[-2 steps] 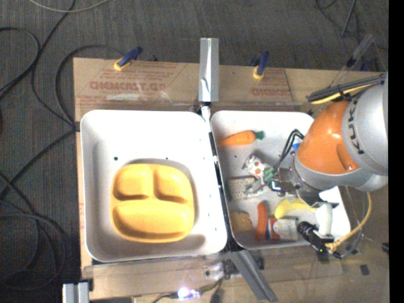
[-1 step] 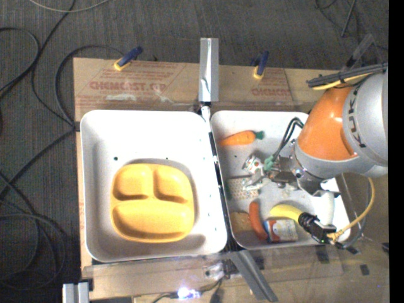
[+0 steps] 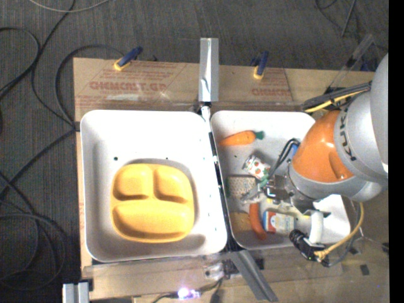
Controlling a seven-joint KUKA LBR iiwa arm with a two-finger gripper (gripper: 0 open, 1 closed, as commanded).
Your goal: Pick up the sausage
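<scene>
Arm [image 3: 328,156] over bin; sausage [image 3: 255,220] lies near-vertical.

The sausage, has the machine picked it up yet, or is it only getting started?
Not yet, by the look of it. The arm has already reached into the right bin and hangs low over the food toys. The sausage lies on the bin floor beside the ketchup bottle, so closing in on it is the step in hand. Gripping and lifting it are left. The carrot lies apart near the bin's far edge.
</scene>
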